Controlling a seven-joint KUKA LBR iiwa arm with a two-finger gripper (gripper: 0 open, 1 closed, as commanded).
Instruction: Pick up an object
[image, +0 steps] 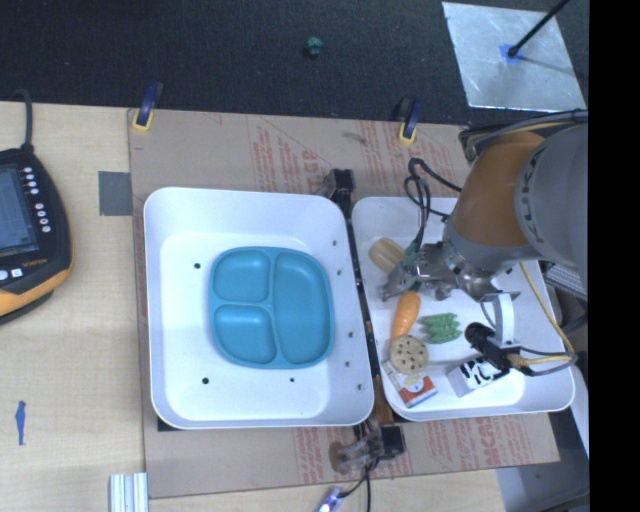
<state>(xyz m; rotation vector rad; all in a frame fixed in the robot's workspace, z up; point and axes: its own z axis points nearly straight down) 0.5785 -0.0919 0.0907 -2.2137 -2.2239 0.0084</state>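
Bench surroundings, non-task items.
Orange-and-black teach pendant (25, 235) at left edge on wood bench top (70, 380). Brown cardboard sheet (250, 150) under both bins, held by two blue-and-yellow clamps (147, 106) at its far edge. Grey tape patch (114, 192) beside the cardboard.

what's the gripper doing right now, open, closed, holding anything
Gripper: low in the right bin, just above the carrot; open or closed cannot be told, and nothing shows between the fingers.

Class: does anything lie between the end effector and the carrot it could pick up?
Nothing visible does. The end effector is low in the right bin, right at the carrot's upper end. The cookie lies at the carrot's other end.
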